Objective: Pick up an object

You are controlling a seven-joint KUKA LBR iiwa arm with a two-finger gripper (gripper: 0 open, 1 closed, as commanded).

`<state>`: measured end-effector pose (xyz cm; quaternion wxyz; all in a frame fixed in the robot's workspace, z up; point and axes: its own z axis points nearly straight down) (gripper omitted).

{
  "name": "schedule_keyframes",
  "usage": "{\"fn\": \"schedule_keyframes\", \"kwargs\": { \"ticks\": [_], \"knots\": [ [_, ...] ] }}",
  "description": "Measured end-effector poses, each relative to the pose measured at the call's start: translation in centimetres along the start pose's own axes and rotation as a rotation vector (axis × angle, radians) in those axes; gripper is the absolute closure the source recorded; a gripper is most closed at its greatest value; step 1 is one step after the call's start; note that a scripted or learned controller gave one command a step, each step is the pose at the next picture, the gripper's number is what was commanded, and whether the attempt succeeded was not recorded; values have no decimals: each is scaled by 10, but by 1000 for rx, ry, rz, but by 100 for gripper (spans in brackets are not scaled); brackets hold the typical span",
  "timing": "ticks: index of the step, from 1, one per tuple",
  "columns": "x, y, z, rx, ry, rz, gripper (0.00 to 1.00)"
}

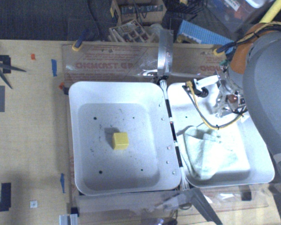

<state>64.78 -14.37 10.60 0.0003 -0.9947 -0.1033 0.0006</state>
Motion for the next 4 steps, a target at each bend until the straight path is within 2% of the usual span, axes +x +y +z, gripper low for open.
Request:
{"fn": "schedule_keyframes", "kwargs": {
  "ticks": [1, 2, 3, 4],
  "knots": [
    [-21, -12, 15, 3, -2, -354, 100],
    [3, -31, 18, -3, 5, -32, 100],
    [-149, -37, 18, 0, 3, 13, 100],
    [-153, -92, -78, 0, 1, 5, 100]
  ]
}}
